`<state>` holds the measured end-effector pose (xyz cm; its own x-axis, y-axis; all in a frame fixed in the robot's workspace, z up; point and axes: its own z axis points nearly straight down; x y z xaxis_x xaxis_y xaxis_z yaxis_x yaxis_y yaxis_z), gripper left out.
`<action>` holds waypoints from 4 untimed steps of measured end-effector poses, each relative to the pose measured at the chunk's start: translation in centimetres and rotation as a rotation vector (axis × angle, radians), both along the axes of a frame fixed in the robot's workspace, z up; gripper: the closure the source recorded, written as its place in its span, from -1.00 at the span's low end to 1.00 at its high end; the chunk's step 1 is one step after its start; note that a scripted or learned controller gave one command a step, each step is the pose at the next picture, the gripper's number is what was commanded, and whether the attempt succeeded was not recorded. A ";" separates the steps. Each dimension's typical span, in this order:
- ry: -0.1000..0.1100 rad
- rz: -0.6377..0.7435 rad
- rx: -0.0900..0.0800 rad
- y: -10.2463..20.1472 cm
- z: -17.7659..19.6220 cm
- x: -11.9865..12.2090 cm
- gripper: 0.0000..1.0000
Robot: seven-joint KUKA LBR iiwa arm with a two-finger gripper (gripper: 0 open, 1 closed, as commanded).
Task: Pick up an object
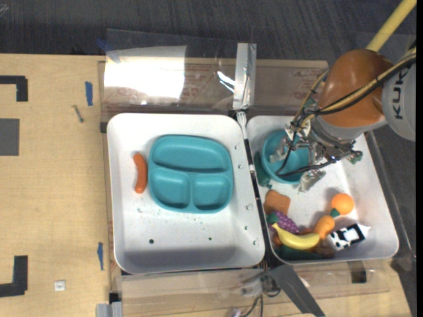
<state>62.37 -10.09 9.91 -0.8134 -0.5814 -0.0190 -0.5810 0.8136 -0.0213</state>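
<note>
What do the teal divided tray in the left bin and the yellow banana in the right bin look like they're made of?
The teal three-compartment tray looks like moulded plastic with a smooth, slightly matte finish: uniform colour, rounded rims. The yellow banana seems to be toy plastic or rubber, judging by its flat, even yellow and soft sheen; which of the two cannot be told from here.
</note>
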 end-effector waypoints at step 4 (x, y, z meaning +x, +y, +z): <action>0.004 -0.027 0.006 0.5 0.7 -0.9 -1.00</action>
